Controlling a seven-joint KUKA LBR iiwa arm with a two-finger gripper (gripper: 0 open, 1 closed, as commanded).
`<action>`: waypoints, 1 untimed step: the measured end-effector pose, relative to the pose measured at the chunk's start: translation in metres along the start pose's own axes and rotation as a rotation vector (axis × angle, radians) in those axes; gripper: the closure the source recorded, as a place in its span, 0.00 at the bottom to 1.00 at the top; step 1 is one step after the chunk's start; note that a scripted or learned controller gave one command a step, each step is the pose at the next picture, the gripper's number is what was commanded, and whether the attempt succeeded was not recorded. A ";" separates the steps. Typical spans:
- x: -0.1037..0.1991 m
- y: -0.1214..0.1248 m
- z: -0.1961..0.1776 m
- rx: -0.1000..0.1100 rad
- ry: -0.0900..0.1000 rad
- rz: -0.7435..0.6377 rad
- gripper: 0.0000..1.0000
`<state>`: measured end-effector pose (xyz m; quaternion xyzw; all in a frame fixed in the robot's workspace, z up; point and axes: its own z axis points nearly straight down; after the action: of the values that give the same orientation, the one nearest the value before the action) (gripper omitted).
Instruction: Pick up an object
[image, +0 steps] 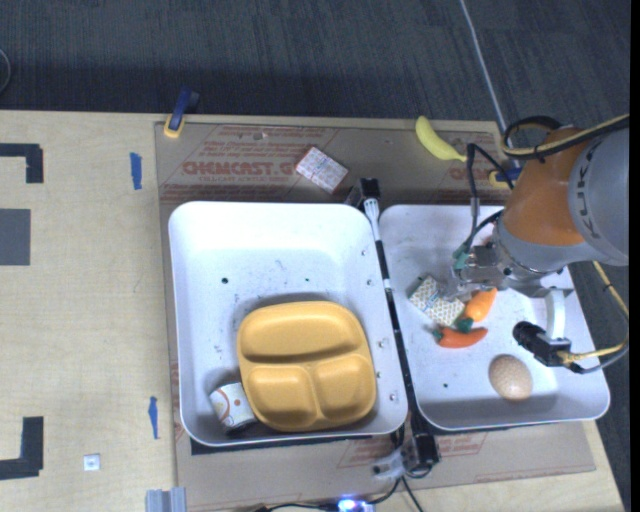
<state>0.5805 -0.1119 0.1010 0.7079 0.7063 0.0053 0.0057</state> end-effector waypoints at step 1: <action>0.087 -0.046 -0.093 0.015 0.001 -0.003 1.00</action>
<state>0.5332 -0.0249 0.1933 0.7067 0.7075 0.0005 0.0001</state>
